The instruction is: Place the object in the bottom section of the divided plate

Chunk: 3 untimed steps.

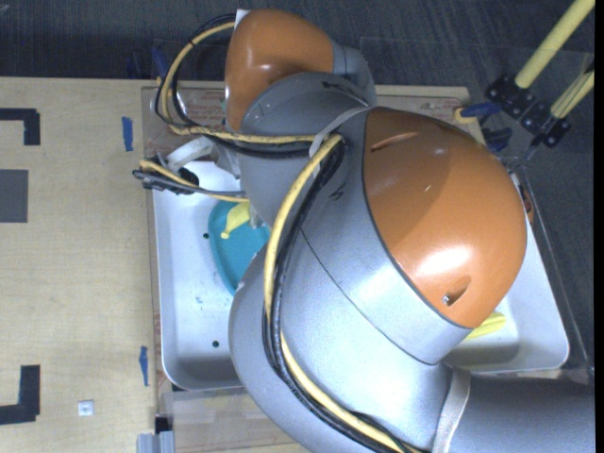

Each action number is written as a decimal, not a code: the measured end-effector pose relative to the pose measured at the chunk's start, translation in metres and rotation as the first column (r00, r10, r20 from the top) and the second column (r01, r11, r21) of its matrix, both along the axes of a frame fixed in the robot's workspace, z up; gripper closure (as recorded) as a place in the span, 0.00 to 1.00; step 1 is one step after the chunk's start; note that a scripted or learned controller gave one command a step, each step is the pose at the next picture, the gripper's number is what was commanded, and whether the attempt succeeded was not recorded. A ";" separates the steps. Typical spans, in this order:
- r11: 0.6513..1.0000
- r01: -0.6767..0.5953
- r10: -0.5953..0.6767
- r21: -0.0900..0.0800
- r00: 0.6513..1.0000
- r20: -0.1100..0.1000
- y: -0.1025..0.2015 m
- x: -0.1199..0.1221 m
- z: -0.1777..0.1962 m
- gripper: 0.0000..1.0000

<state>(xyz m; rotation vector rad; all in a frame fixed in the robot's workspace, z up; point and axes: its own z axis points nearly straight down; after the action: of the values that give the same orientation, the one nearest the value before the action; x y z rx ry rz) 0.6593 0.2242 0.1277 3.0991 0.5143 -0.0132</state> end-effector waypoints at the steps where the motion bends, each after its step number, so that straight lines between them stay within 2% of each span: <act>1: 0.993 0.122 -0.122 0.013 0.992 0.023 0.005 0.005 -0.023 1.00; 2: 1.000 0.022 -0.022 0.009 0.999 0.035 0.004 -0.062 -0.026 1.00; 3: 0.997 -0.073 0.073 0.012 0.997 0.028 0.005 -0.048 -0.029 1.00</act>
<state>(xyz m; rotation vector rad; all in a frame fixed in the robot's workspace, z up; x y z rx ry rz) 0.6111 0.2293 0.0988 3.0856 0.6292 0.0327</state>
